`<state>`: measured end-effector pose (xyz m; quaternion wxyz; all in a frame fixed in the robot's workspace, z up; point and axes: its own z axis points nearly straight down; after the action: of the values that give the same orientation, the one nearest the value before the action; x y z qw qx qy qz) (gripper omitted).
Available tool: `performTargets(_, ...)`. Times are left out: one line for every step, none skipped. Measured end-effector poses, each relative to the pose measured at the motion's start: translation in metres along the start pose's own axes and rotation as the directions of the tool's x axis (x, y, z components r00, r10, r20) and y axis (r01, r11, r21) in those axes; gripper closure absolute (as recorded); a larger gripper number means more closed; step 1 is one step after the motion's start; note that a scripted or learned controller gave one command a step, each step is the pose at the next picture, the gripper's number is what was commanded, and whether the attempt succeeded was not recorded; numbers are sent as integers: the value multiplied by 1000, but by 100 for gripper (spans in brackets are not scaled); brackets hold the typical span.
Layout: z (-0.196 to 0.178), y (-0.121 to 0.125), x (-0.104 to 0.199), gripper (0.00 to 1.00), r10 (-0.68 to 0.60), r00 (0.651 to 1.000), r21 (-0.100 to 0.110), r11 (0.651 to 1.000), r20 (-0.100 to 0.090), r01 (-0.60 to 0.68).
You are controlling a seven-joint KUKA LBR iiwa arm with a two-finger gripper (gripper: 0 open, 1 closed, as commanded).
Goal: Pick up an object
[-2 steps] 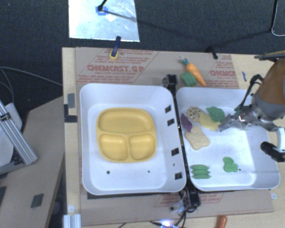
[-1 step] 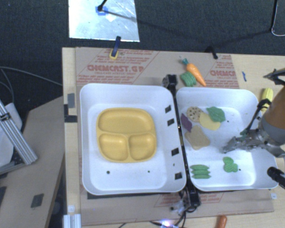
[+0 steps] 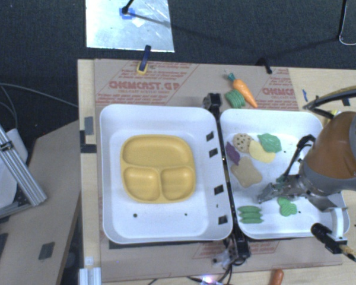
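The right bin (image 3: 311, 123) holds several toy foods: a chocolate-chip cookie (image 3: 242, 141), a yellow piece (image 3: 261, 153), a green leaf (image 3: 269, 141), a purple piece (image 3: 232, 153), a tan cracker-like piece (image 3: 247, 173), green pea pods (image 3: 250, 214) and a small green piece (image 3: 288, 207). My gripper (image 3: 268, 193) hangs low over the middle of this bin, between the tan piece and the small green piece. Nothing shows between its fingers. The arm's orange band and grey wrist cover the bin's right side.
The left bin (image 3: 113, 218) holds a yellow divided plate (image 3: 158, 167). A toy carrot (image 3: 244, 91) and a green piece (image 3: 234, 99) lie on the cardboard behind the right bin. A blue-and-yellow tool (image 3: 144, 60) lies near the back left.
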<state>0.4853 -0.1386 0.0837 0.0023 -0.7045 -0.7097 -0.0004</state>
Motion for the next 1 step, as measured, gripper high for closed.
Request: performTargets(-106,51,72,0,-5,1000,-15,1000,4,5)
